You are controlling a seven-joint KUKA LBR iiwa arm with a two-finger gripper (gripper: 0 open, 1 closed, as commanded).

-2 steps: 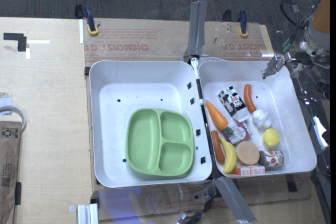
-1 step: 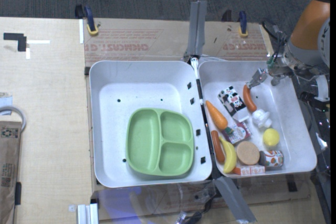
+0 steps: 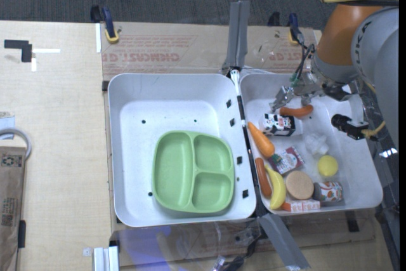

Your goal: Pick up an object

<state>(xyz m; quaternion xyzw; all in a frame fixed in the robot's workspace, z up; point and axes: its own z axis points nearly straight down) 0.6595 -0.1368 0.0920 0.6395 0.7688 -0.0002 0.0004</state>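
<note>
Gripper (image 3: 287, 97) low in right bin (image 3: 355, 200), just above sausage (image 3: 296, 110); finger spread unclear, no grip visible. Carrot (image 3: 261, 139), banana (image 3: 276, 187), lemon (image 3: 327, 166) nearby. Green plate (image 3: 193, 171) in left bin (image 3: 127, 136).

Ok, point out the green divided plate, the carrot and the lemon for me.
green divided plate (image 3: 172, 169), camera view, floor of its long left compartment.
carrot (image 3: 261, 139), camera view, middle of its body.
lemon (image 3: 327, 166), camera view, centre of its rind.

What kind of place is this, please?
Probably a robot test bench in a lab: two white bins clamped to a board, toy food such as a carrot, and an arm reaching in.
</note>
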